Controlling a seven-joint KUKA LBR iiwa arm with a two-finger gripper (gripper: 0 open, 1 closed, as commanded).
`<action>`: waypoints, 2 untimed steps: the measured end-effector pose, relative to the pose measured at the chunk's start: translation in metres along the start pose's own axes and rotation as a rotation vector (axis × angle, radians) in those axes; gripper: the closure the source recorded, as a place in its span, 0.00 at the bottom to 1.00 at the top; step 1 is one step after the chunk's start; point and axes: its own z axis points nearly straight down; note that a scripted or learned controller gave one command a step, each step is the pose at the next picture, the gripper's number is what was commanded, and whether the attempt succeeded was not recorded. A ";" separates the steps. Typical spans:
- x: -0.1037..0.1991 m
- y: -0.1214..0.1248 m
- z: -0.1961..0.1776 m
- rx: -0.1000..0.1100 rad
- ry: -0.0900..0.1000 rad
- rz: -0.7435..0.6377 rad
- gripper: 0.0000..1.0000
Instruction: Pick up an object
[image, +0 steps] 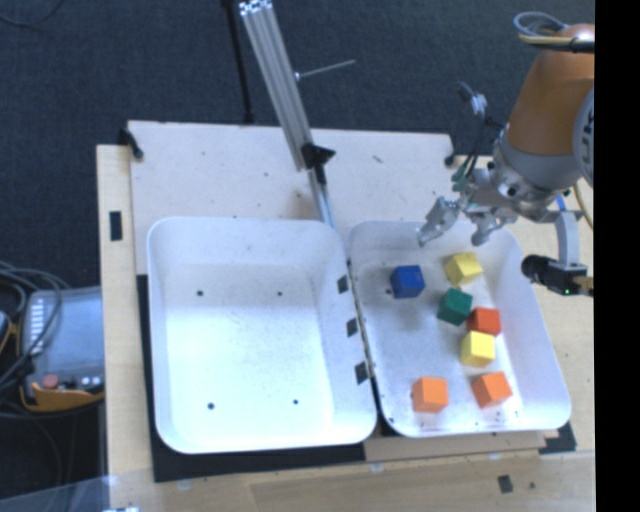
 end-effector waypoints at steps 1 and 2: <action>0.000 0.000 0.000 0.000 0.000 0.000 0.00; -0.004 -0.006 0.061 0.005 -0.001 0.005 0.00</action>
